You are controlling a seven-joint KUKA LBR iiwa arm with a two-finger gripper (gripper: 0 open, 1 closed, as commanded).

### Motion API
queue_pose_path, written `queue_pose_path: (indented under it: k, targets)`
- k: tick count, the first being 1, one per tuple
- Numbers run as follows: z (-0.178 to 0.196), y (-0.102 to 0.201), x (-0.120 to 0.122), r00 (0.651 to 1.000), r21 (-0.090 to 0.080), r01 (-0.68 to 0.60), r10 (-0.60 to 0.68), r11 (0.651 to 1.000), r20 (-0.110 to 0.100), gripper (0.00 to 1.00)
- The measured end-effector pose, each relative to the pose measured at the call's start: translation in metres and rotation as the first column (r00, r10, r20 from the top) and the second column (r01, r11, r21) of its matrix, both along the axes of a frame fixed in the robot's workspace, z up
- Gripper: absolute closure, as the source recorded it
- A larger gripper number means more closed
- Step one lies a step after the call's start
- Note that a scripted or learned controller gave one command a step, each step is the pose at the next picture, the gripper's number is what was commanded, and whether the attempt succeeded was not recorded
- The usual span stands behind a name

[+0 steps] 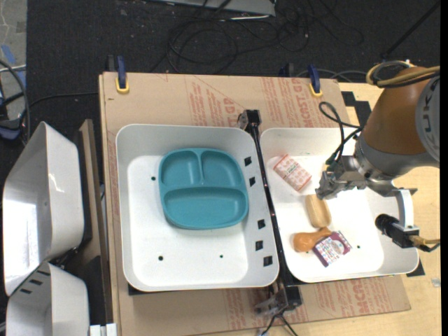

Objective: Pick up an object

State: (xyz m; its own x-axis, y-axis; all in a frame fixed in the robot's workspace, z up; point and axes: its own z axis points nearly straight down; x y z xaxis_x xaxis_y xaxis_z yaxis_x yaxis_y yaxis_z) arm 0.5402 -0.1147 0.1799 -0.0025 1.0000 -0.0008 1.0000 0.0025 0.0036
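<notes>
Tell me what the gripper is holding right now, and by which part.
Cannot be told: the gripper hangs just above the bread roll in the right bin, with nothing visible between its fingers.

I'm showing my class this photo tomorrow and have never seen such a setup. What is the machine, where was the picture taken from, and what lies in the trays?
The picture comes from one fixed camera above the bench, looking down at a slant. The grey and orange shape is a robot arm reaching in from the right. Its gripper hangs over the right bin, above a bread roll. That bin also holds a pink and white packet, a purple packet and a small orange piece. The left bin holds a teal divided plate. Nothing shows between the fingers.
</notes>
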Motion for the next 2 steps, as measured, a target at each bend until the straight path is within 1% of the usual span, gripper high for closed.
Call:
queue_pose_path:
  k: [1,2]
  targets:
    - [0.06,0.004,-0.005,1.0,0.0,-0.001,0.001,1.0,0.003,1.0]
    - [0.081,0.004,-0.004,1.0,0.0,-0.001,0.001,1.0,0.0,1.0]
